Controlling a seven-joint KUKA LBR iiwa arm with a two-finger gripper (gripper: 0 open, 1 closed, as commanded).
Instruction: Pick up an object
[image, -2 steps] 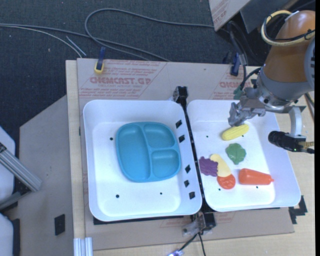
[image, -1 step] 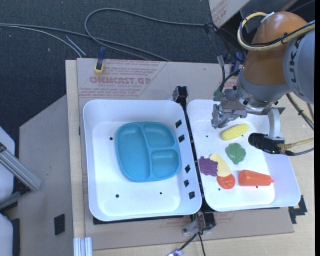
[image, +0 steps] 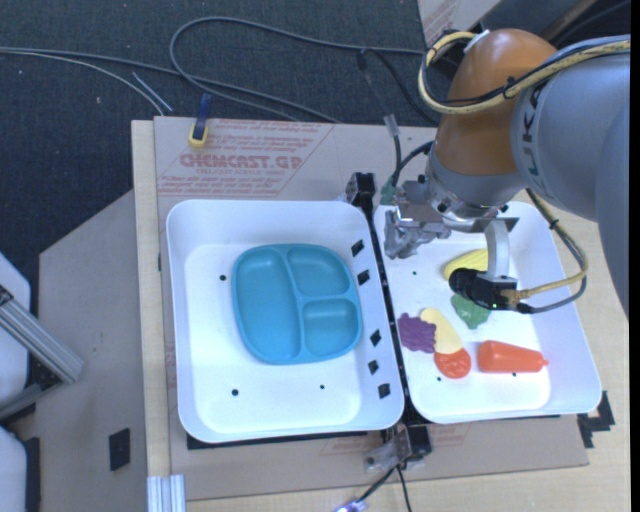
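My gripper (image: 403, 240) hangs over the upper left part of the right bin (image: 570, 375), close to the wall between the two bins. I see nothing held in it. Toy foods lie below and to its right: a yellow piece (image: 468, 262), a green piece (image: 470, 313), purple grapes (image: 415, 333), a pale yellow piece (image: 438, 322), a red tomato (image: 453, 364) and an orange carrot (image: 510, 357). The arm covers the bin's upper right part.
The left bin (image: 200, 380) holds a blue divided plate (image: 297, 301). Both bins rest on a cardboard sheet (image: 250, 155). Bare white floor shows along the right bin's front edge and around the plate.
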